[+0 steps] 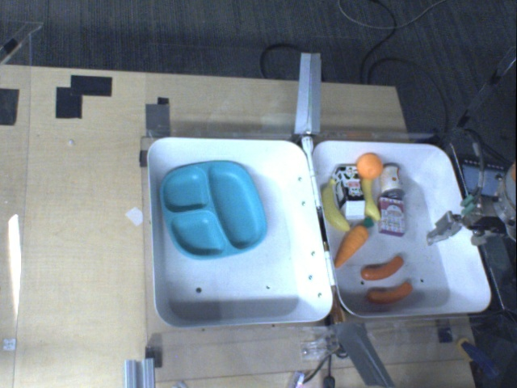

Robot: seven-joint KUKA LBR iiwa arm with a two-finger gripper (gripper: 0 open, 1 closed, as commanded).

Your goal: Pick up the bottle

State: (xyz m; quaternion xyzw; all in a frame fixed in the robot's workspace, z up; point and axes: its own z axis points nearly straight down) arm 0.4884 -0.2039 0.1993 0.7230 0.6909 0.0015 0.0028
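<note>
The bottle (pixel 392 203) lies in the right bin (pixel 460 293), with a pale cap toward the far side, a dark red neck and a purple label. An orange (pixel 369 166) sits just to its far left and a banana (pixel 371 203) runs along its left side. My gripper (pixel 462 228) hovers over the right part of that bin, well to the right of the bottle and slightly nearer the front. It is open and nothing is between its fingers.
The right bin also holds a black-and-white carton (pixel 350 194), a second banana (pixel 332 207), a carrot (pixel 350 244) and two sausages (pixel 382 270). A blue divided plate (pixel 214 207) lies in the left bin (pixel 242 301). A metal post (pixel 308 95) stands behind the bins.
</note>
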